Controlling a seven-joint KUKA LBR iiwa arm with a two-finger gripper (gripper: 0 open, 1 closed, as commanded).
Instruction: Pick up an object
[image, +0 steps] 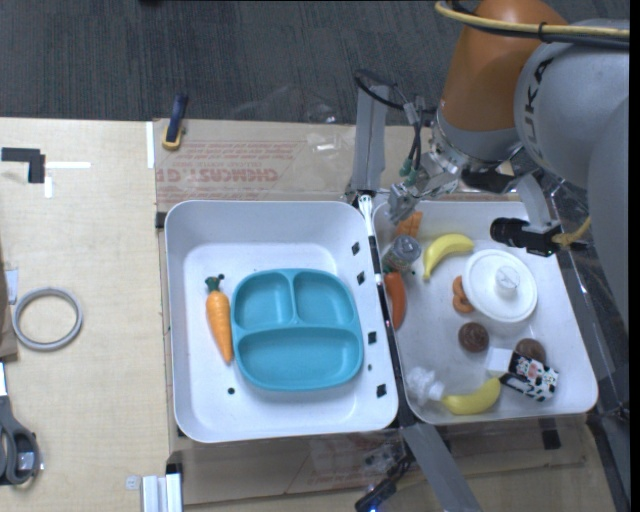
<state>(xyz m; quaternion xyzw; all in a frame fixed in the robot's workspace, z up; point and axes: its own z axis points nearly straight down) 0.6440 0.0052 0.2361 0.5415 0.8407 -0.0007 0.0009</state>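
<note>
My gripper (412, 192) hangs over the back left corner of the right bin (578, 330), below the arm's orange band. Just under it lie a small orange piece (406, 216) and a grey cup-like object (403, 250). A red-orange vegetable (396, 298) leans on the bin's left wall. Further right are a yellow banana (445, 250), a white round lidded pot (502, 285), a brown ball (473, 336), a cow-patterned item (531, 378) and a second banana (472, 400). The left bin (180, 300) holds a carrot (219, 317) and a blue divided plate (297, 328).
A grey tape ring (45, 318) and scissors (15, 455) lie on the wooden bench at the left. A blue and yellow tool (177, 122) rests behind the left bin on cardboard (250, 165). A black fitting (520, 233) juts over the right bin's back edge.
</note>
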